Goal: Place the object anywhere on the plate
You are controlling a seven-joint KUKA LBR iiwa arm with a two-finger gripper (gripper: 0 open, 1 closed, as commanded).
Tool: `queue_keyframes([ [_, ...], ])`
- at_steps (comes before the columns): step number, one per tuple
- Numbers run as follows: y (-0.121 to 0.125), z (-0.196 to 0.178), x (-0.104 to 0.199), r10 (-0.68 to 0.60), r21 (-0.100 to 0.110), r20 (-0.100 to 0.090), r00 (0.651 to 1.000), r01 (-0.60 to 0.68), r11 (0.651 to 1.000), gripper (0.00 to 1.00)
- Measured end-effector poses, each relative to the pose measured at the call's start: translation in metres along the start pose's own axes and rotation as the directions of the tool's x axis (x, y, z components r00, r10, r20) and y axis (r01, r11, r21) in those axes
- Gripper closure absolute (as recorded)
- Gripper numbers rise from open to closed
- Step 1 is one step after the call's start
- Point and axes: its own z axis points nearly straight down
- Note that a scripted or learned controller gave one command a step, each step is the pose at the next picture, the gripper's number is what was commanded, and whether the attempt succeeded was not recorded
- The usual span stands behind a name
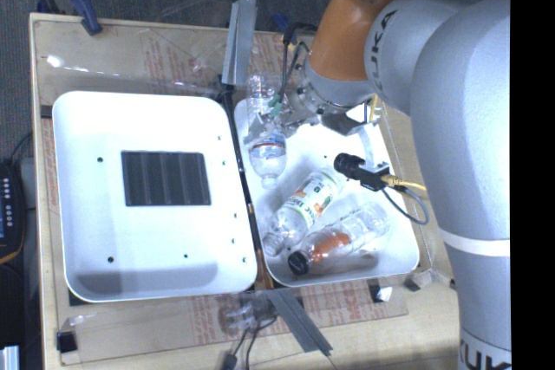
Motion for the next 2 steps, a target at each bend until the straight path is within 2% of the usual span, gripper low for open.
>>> queue_keyframes([
  [1, 0.0184, 0.0017, 0.0785, -0.018, 0.004, 0.0, 1.0, 0.018, 1.0, 1.0],
  [2, 0.0184, 0.0017, 0.0784, -0.018, 0.004, 0.0, 1.0, 0.018, 1.0, 0.0],
])
